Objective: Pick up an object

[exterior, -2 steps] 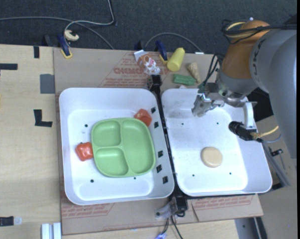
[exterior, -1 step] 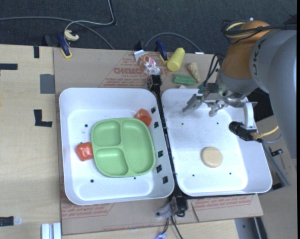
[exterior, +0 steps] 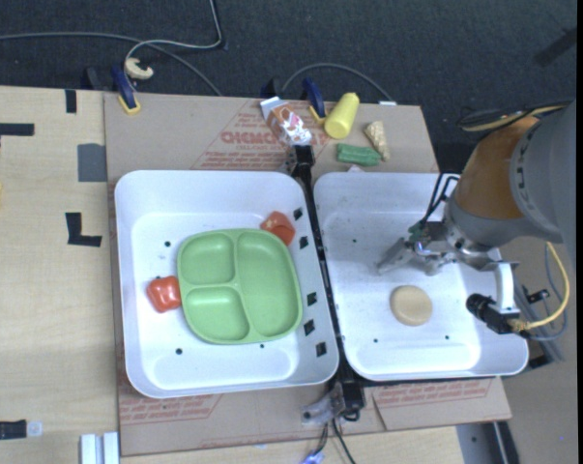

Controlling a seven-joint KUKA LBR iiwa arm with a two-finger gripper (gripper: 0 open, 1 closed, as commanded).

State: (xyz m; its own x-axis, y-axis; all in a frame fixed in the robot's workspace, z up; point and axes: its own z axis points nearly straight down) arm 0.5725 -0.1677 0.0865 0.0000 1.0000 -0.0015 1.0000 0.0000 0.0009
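The round tan disc [exterior: 411,304] was found lying loose in the right white bin [exterior: 368,356]; the two-finger gripper [exterior: 399,255], fingers spread apart and clasping nothing, was positioned just beyond it, presumably for approach.

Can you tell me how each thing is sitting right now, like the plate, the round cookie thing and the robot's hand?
Green divided plate: flat in the left bin, compartments bare.
Tan round piece: lying loose on the right bin's floor, not held.
Two red pieces: beside the plate, one at each side.
End effector: low in the right bin, just above the tan piece, holding nothing visible.
Yellow bottle: lying on the cardboard behind the bins.
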